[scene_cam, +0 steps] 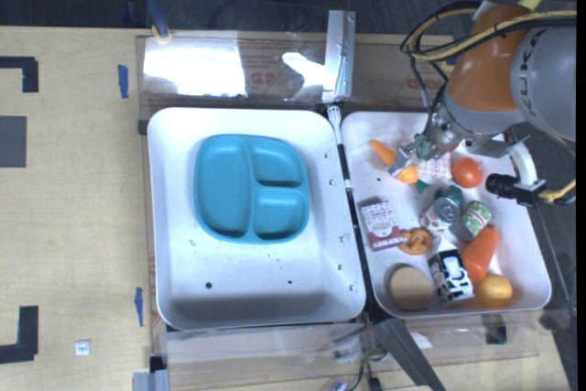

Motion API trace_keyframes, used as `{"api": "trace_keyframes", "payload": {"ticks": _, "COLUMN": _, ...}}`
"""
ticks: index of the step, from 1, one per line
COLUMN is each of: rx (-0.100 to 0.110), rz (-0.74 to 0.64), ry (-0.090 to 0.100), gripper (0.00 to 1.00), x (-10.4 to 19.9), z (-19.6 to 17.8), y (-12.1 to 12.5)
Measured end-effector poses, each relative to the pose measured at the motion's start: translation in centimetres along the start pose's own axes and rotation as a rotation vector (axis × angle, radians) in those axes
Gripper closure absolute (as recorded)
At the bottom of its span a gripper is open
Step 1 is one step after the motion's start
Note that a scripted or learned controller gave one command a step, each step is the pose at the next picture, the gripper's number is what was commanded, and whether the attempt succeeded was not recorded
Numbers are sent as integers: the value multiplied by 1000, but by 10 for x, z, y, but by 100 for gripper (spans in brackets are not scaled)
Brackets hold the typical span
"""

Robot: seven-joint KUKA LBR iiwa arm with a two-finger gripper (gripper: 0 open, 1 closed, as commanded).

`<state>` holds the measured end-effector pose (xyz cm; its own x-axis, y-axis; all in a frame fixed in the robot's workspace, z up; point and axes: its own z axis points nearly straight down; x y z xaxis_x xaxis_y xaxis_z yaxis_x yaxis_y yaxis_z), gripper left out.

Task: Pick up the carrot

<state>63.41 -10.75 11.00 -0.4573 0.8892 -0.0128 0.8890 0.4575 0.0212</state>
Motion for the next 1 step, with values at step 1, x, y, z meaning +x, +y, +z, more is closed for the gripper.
{"api": "trace_keyframes", "payload": {"ticks": 1, "rx": 10, "rz": 148, "ry": 3, "gripper": 100, "x": -16, "z": -114, "y": 17}}
